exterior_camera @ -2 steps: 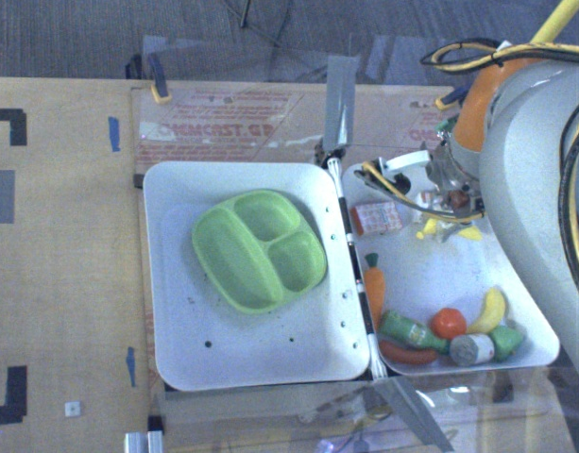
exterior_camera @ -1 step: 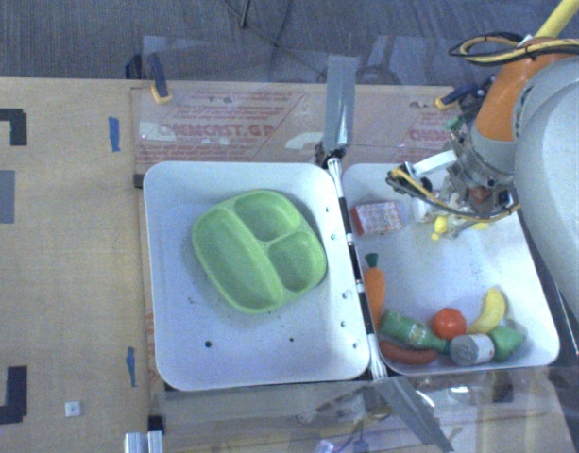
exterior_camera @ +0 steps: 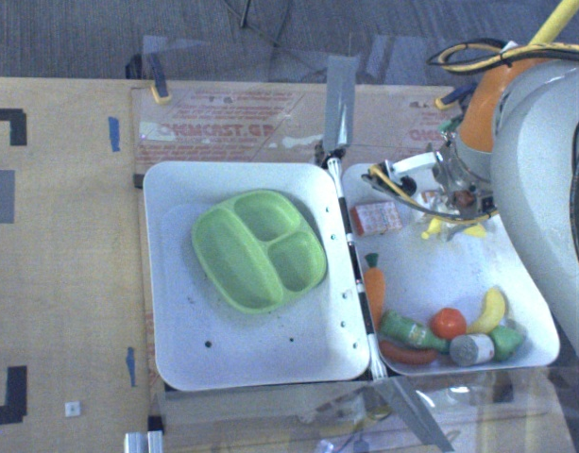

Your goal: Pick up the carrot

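Note:
The carrot [exterior_camera: 374, 291], orange with a green top, lies lengthwise against the left wall of the right bin [exterior_camera: 459, 262], green end pointing to the back. My gripper [exterior_camera: 453, 217] hangs over the back of that bin, up and to the right of the carrot and well apart from it. Grey wrist hardware and cables hide most of it, and some yellow bits show right under it.
A red and white packet [exterior_camera: 377, 218] lies just behind the carrot. At the bin's front lie a green bottle [exterior_camera: 407, 330], a tomato [exterior_camera: 448, 322], a banana [exterior_camera: 494, 308], a grey can [exterior_camera: 471, 349] and a red pepper [exterior_camera: 409, 354]. The left bin [exterior_camera: 176, 347] holds a green divided plate [exterior_camera: 259, 249].

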### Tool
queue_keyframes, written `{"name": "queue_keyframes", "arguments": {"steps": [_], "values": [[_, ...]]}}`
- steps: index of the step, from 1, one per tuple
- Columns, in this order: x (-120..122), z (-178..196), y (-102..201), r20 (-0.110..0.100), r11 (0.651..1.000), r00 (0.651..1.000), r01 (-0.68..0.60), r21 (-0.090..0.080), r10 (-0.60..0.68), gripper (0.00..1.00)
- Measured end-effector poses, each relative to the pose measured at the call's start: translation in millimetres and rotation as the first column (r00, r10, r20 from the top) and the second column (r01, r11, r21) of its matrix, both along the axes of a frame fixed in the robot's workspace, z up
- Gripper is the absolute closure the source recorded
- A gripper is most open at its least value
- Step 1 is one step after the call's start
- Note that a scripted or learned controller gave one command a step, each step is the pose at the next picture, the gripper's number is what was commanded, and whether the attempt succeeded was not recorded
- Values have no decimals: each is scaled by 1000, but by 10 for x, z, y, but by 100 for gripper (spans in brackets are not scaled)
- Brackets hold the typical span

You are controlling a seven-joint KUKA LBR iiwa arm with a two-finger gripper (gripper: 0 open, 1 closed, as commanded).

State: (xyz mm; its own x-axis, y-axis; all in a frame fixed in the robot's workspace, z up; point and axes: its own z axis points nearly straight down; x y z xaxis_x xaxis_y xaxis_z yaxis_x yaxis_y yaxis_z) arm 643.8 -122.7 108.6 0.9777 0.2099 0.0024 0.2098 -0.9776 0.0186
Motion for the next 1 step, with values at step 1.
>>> {"name": "queue_keyframes", "arguments": {"steps": [1], "values": [[-3, -3, 39, 4, 999, 999, 37, -3, -37, 100]]}}
